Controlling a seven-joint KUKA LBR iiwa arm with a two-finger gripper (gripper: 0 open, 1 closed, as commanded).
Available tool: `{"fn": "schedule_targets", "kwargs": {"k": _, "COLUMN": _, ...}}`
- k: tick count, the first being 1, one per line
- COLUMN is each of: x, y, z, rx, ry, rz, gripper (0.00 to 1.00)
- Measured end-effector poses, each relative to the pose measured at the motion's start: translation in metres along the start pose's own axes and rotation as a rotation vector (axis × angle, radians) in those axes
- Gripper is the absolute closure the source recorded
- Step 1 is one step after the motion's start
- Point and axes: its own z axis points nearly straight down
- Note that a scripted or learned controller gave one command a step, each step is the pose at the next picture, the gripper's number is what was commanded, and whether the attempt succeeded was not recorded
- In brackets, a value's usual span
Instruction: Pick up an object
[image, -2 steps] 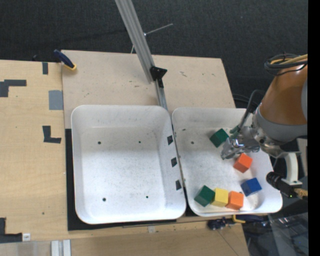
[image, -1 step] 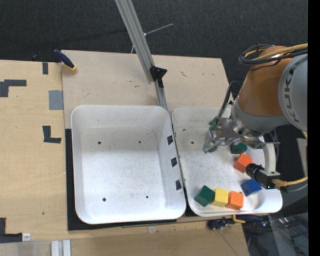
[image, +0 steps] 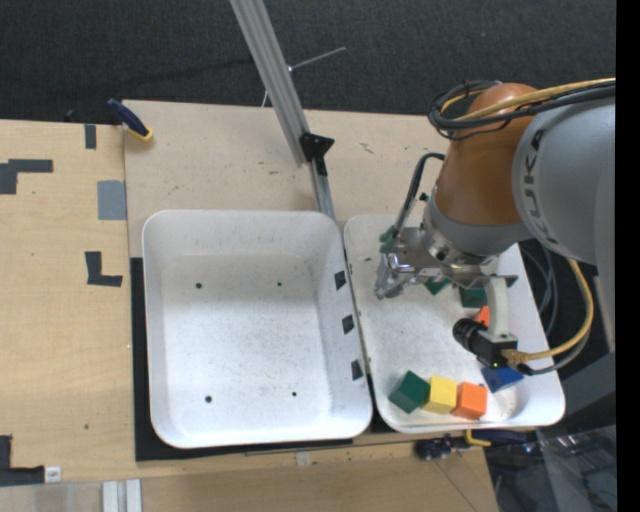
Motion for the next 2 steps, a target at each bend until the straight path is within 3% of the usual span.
{"fn": "schedule_targets", "kwargs": {"k": 2, "x": 0.099, "y": 0.023, "z": 0.003, "rx": -0.001, "ry": 0.0, "rz": -0.001, "gripper": 1.0}}
